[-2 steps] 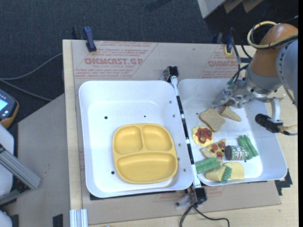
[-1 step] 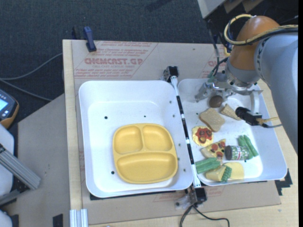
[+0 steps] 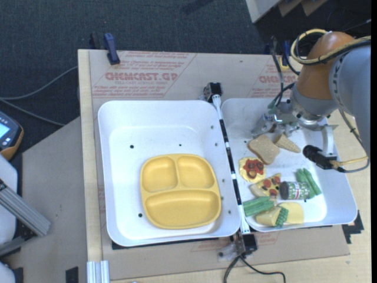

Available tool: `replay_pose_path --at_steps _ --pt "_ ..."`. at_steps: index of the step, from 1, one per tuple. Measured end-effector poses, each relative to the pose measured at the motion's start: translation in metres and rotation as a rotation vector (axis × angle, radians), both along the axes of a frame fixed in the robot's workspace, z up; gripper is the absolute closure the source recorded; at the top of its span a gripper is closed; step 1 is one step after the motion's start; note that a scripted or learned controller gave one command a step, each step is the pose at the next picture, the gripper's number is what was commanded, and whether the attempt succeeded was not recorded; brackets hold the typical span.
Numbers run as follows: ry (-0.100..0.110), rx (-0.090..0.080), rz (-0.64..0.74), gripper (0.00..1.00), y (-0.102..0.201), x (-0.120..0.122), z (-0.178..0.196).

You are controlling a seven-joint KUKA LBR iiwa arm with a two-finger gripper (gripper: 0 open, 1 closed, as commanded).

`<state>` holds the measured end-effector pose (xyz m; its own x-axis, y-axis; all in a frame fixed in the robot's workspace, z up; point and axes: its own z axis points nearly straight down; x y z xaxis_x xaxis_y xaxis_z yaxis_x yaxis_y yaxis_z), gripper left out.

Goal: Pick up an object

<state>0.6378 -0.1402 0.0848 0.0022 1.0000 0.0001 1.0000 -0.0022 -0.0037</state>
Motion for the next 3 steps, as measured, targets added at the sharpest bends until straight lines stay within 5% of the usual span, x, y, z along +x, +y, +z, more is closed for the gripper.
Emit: replay_pose_path --at_steps 1,2,3 --pt "-0.008 -0.001 0.004 0.0 0.008 0.03 0.0" --pt "-0.013 -0.002 0.004 1.0 0.008 0.031 0.013" --pt "-0.019 -0.002 0.003 1.0 0.05 -0.022 0.006"
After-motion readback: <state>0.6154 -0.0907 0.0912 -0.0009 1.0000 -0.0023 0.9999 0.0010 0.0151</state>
